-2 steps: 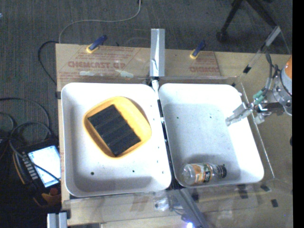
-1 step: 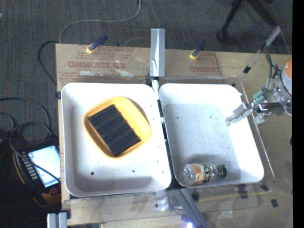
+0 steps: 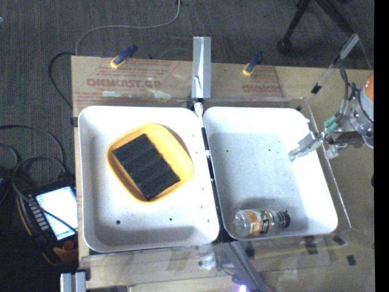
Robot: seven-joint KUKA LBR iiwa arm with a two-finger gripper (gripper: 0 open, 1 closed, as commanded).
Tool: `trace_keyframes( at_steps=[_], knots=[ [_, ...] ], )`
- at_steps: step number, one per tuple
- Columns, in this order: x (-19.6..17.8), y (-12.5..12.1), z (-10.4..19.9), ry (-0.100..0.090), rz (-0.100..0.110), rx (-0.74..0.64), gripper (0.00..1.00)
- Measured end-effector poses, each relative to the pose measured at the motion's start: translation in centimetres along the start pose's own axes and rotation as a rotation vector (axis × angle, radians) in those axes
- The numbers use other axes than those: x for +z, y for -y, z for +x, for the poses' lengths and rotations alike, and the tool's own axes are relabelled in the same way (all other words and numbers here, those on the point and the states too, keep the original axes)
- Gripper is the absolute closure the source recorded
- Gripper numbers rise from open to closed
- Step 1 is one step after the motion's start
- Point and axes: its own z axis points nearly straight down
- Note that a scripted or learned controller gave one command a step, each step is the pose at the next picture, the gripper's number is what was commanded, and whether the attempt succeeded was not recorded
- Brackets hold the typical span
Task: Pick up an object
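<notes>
Arm at right bin's [image 3: 316,181] right rim, end effector [image 3: 302,149] state unclear, bottle [image 3: 260,221] well apart.

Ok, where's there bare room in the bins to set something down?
Right bin: most of the floor is bare, from the divider to the gripper, above the bottle. Left bin: the yellow dish crowds the middle; the bare strip is along the near wall.

two white bins [image 3: 91,224], one yellow dish [image 3: 182,151], one plastic bottle [image 3: 258,222].
</notes>
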Motion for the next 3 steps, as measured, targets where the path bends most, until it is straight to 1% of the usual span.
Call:
trace_keyframes(
  at_steps=[3],
  knots=[
    [0.0, 0.0, 0.0, 0.0, 0.0, 0.0, 0.0]
  ],
)
